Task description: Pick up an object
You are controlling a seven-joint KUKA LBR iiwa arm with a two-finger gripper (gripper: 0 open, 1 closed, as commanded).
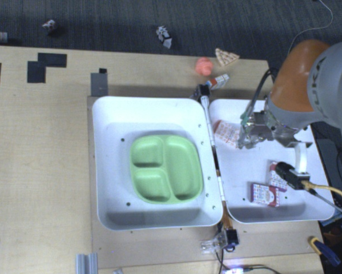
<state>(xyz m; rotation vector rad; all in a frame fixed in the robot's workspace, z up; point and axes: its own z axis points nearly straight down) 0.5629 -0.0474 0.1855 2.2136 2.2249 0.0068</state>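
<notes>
Hand (246,140) hovered beside a flat red-and-white packet (226,132) in the right bin (239,213); couldn't tell its opening. Packet looked light, flimsy; best pinched across its edges.

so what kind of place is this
Probably a robot lab test bench: a grey arm reaches over two white bins on a wooden bench, with loose cables and small bits strewn on the dark carpet.
</notes>
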